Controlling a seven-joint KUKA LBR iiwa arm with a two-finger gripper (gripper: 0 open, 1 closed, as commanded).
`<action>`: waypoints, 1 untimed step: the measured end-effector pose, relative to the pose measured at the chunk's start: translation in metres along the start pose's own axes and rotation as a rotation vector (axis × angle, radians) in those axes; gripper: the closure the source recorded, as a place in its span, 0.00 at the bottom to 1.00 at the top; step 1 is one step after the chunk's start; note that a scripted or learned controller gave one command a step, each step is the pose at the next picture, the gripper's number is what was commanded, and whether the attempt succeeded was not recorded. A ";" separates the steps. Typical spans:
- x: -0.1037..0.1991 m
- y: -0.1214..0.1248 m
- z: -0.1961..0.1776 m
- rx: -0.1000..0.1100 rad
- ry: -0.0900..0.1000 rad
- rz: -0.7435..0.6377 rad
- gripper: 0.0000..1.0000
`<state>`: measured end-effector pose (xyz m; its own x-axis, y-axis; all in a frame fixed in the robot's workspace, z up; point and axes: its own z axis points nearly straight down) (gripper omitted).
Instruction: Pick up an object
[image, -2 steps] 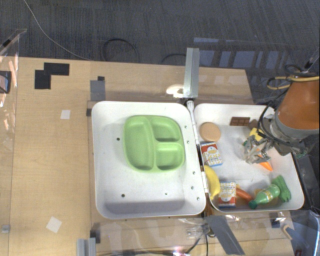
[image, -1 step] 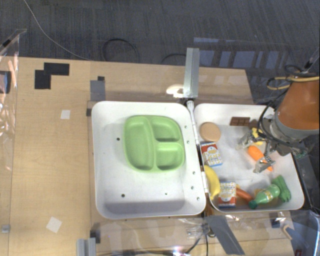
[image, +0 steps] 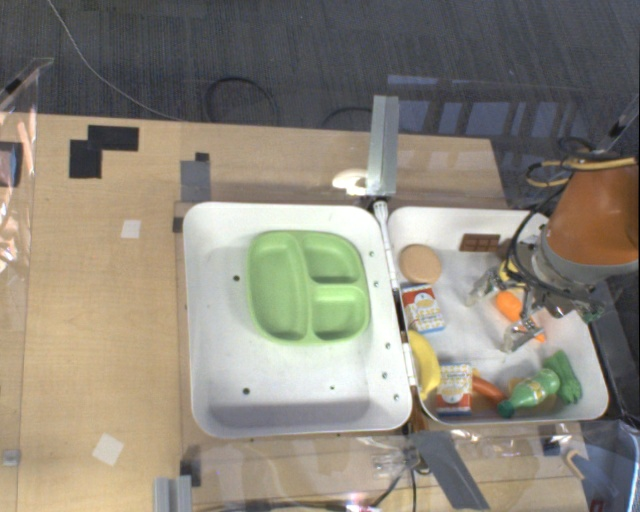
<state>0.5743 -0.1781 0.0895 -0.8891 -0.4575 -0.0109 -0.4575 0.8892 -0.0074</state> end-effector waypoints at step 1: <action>-0.005 -0.001 -0.015 0.008 -0.012 -0.004 1.00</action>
